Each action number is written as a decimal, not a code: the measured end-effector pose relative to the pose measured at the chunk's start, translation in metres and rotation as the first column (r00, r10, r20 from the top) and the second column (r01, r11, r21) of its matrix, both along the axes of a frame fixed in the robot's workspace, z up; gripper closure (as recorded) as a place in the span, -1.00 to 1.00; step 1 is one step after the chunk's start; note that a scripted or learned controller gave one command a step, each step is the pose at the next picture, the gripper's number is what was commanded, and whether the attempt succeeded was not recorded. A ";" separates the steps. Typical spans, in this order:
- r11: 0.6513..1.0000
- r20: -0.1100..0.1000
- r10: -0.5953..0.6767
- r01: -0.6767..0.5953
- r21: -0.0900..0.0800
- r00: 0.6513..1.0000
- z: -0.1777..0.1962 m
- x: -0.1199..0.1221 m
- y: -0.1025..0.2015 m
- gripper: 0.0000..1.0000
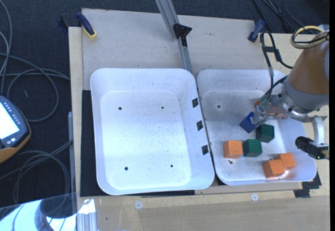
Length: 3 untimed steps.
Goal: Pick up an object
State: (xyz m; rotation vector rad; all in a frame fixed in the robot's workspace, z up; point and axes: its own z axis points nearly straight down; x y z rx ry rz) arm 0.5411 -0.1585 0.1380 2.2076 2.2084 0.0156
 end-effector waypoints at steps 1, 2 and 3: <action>1.000 -0.001 0.000 0.000 0.000 1.000 -0.001 0.000 0.000 -1.00; 1.000 -0.012 0.001 -0.001 0.002 1.000 -0.037 0.013 0.001 -1.00; 1.000 -0.017 0.001 -0.001 0.006 1.000 -0.027 0.011 0.002 1.00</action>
